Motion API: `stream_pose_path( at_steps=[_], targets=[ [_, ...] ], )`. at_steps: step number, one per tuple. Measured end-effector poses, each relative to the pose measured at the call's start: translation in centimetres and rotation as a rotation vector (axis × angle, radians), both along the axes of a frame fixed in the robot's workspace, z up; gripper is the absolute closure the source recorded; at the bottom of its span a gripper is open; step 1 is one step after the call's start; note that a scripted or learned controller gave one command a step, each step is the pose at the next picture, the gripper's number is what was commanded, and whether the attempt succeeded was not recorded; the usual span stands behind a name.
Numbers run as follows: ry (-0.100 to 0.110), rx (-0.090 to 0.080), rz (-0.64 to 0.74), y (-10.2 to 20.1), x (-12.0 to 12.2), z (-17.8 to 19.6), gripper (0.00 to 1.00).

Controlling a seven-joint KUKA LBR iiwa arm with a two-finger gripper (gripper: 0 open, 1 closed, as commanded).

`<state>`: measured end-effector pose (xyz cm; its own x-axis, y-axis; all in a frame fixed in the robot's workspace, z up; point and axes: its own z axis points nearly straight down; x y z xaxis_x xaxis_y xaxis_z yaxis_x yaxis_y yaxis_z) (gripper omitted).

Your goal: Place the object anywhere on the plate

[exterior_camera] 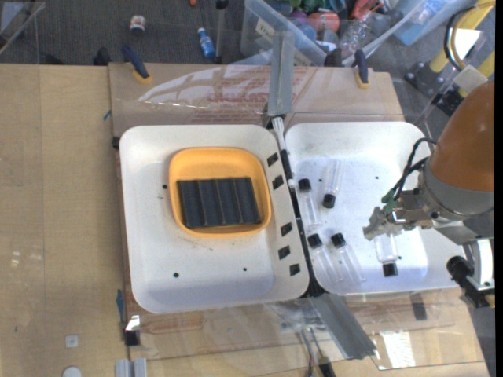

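smooth white bins (149, 210), rounded yellow plate (220, 163), ribbed dark slab (218, 202)

1. Two shallow white plastic bins (149, 281): smooth, slight sheen.
2. Orange squarish plastic plate (216, 161): smooth, semi-gloss.
3. Black ribbed slab (218, 203) on the plate: matt, looks like rubber or plastic.
4. Pale wooden worktop (55, 210): visible grain, matt.
5. Clear plastic tubes (333, 177) in the right bin: glossy.
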<state>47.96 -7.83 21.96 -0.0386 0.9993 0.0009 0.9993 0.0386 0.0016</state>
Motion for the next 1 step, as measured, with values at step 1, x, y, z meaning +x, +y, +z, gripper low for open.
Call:
stream_pose_path(
  at_steps=[1],
  targets=[
    [-0.001, -0.002, 0.151, 4.02, 6.27, -1.18, 1.0]
  ],
)
